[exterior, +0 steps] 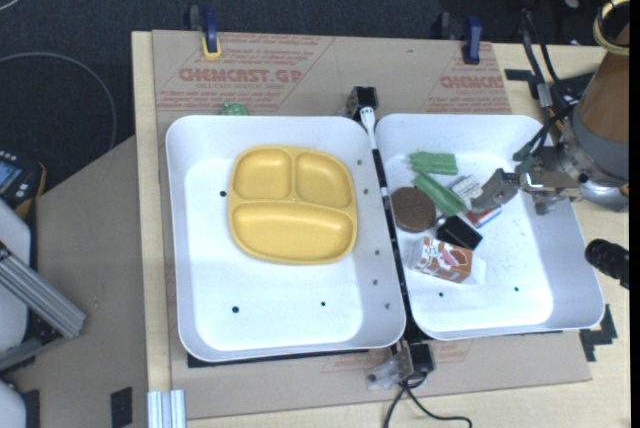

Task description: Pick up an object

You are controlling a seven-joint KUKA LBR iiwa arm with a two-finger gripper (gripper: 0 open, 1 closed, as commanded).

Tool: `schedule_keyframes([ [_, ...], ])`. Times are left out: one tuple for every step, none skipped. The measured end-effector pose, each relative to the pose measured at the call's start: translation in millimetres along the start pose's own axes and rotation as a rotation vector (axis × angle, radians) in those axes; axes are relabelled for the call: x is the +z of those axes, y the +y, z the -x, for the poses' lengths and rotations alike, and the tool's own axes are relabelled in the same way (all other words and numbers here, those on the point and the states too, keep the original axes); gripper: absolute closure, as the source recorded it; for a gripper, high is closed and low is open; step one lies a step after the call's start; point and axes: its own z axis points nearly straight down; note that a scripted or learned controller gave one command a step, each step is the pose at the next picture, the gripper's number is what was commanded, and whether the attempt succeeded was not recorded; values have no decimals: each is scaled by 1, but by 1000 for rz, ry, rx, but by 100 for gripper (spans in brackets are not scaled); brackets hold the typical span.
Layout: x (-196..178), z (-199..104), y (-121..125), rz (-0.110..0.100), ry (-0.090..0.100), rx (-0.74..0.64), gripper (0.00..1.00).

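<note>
Bins: shallow white left bin [200, 246] bearing yellow three-compartment plastic plate [293, 204]. Shallow white right bin [560, 286] holding clutter: round brown disc [412, 208], green pieces [433, 162] at twelve o'clock. Two-finger gripper [493, 188] at three o'clock; finger state indiscernible.

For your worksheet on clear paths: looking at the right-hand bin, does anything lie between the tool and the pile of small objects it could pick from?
Nothing visible stands between them. The tool sits over the right bin, right at the pile's edge, beside the green pieces, the brown disc and the black block. The yellow divided plate lies apart in the left bin.
</note>
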Motion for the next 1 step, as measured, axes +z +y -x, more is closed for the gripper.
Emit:
schedule_keyframes([
  [-138,-50,-17,16,0,-8,0],
])
